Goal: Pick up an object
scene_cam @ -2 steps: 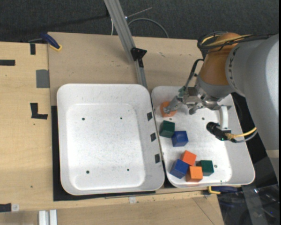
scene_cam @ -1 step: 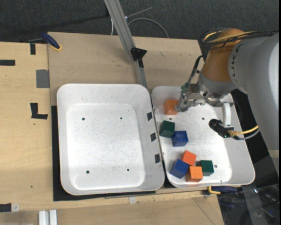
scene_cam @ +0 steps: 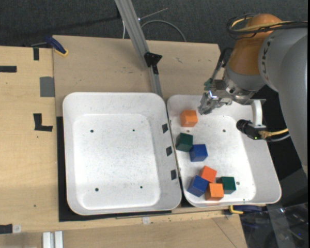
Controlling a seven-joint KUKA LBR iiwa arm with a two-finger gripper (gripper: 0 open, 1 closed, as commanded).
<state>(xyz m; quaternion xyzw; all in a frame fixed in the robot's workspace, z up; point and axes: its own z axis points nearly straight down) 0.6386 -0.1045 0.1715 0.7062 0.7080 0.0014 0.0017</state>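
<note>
Down at the front of the right bin (scene_cam: 258, 190) five blocks crowd together, so the gripper (scene_cam: 206, 105), whose grip I cannot tell, does best dropping straight onto the lone orange block (scene_cam: 188, 118) just beside it.

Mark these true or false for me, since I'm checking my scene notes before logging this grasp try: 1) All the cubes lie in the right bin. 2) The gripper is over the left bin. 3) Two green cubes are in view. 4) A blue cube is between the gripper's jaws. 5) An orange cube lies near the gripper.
1) True: every cube sits in the right bin; none shows in the left bin.
2) False: the gripper is over the right bin's far end.
3) True: one green cube mid-bin, another near the front.
4) False: nothing is seen held; the blue cubes lie in the bin.
5) True: the orange cube lies just beside it.
</note>
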